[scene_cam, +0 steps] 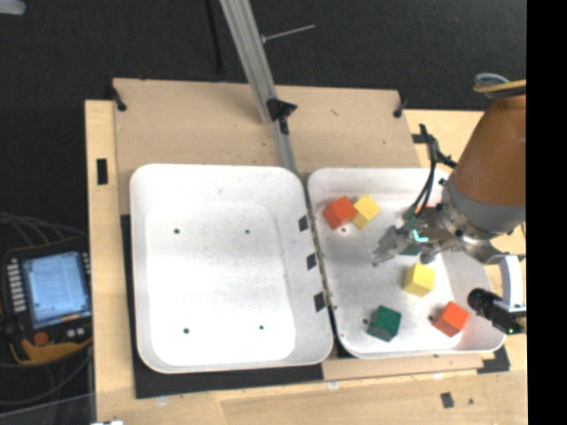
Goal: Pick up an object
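Observation:
The right bin (pixel 354 264) holds several blocks. An orange-red block (pixel 338 212) and a small yellow block (pixel 366 209) sit side by side near its far left. A second yellow block (pixel 419 279) lies mid-right, a green block (pixel 384 322) near the front edge, and an orange block (pixel 450 318) at the front right. My gripper (pixel 403 240) hangs over the middle of the right bin, just above and left of the second yellow block. Its fingers look spread, and no block sits between them.
The left bin (pixel 221 264) lies beside the right one, with black clips along the shared edge. A slanted metal rail (pixel 257 60) runs from the top toward the bins' junction. A handheld pendant (pixel 49 295) rests off the bench at far left.

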{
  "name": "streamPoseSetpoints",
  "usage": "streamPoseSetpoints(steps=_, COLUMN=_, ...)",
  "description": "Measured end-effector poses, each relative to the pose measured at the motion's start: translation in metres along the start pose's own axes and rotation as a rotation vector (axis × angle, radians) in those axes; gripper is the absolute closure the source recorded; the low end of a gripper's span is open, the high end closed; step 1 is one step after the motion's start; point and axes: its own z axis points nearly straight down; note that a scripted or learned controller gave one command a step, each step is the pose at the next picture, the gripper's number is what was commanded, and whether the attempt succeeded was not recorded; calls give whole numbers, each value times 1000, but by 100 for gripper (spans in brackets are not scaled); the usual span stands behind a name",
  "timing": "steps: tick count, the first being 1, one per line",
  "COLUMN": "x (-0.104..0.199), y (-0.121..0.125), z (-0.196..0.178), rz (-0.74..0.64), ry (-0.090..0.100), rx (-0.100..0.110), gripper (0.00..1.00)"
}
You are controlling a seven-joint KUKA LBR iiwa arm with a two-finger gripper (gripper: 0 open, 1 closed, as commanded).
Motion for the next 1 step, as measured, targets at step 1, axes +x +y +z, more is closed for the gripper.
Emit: streamPoseSetpoints(steps=1, x=0, y=1, z=-2, rz=4, ry=-1, rx=-5, gripper=0)
